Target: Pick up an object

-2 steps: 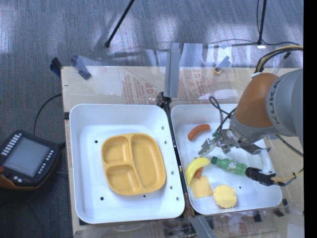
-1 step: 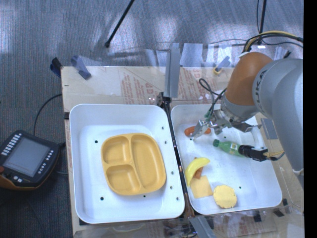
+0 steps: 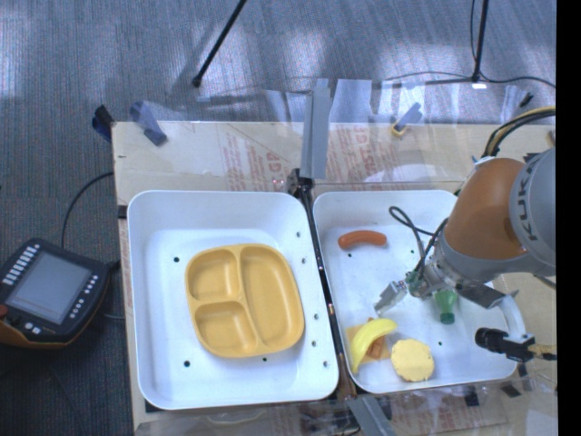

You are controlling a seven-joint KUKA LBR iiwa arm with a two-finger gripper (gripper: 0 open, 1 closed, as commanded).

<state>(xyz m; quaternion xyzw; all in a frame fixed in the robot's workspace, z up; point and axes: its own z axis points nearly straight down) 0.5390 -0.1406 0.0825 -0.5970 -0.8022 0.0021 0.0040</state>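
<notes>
Left of the right bin (image 3: 399, 205), the left bin (image 3: 145, 243) holds a yellow divided plate (image 3: 243, 299) near its middle. Inside the right bin, a sausage (image 3: 362, 240) lies toward its far side, while a banana (image 3: 369, 339) and a round yellow disc (image 3: 412, 360) sit side by side near its front wall. Further right in that bin the gripper (image 3: 399, 291) hangs above the floor, its fingers parted and holding nothing, with a small green object (image 3: 447, 313) just to its right.

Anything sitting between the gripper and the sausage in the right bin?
No. In the camera view, only bare white bin floor lies between the gripper and the sausage.
</notes>
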